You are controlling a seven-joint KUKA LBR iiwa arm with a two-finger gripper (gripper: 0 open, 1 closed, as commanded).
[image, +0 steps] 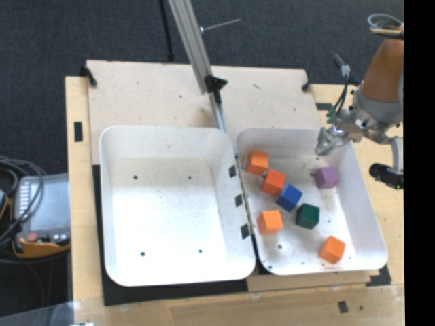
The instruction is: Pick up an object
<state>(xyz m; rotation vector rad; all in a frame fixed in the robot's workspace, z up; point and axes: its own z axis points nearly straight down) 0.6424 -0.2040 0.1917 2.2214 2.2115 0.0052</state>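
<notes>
Bright blocks showing against white bins

Two white bins are sitting on a pale tan bench; four orange cubes, one blue cube, one dark green cube and one purple cube are showing in the right one, with the grey, orange-banded arm and its silver gripper standing out above dark grey carpet.

You had a light wooden bench on a dark carpet floor. A pale board lay flat on the bench. Two white bins sat on it, touching side by side: the left bin and the right bin.
</notes>
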